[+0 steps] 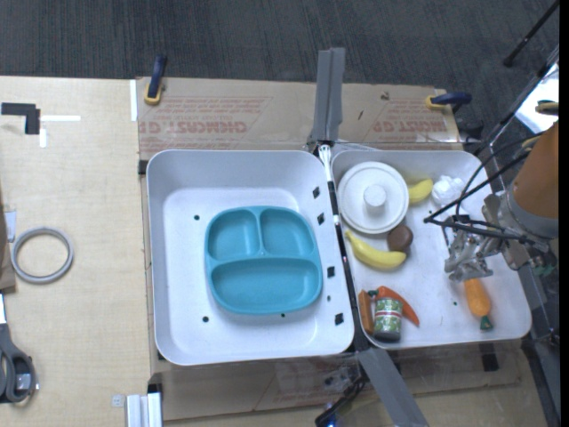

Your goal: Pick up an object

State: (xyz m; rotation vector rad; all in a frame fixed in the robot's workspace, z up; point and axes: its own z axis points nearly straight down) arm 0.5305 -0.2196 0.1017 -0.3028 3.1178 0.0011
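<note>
The pincer point(464, 265) hangs over the right part of the right bin point(444, 332), at the end of the grey arm point(533, 229) that enters from the right edge. Its metal fingers point down toward the bin floor. Whether they are spread or closed cannot be told from this view, and no object is visibly caught between them.

Objects in relation to the pincer:

- Carrot point(478, 299): an orange toy carrot with a green end, lying on the bin floor just below and slightly right of the pincer, very near the fingertips. Contact cannot be confirmed.
- Banana point(378, 253): a yellow banana to the left of the pincer, lying crosswise near the middle of the bin.
- Brown round object point(400, 237): left of the pincer, touching the banana's upper side.
- White lidded dish point(374, 197): round, with a centre knob, up and to the left of the pincer.
- Second yellow piece point(420, 189): beside the dish's right rim, above and left of the pincer.
- Small white object point(447, 188): directly above the pincer, near the bin's far wall.
- Small can point(387, 318): green label, down and to the left of the pincer, with a red-orange pepper-like piece point(402, 305) beside it.

The left bin point(169, 265), well to the left of the pincer, holds a teal divided plate point(264, 260).
</note>
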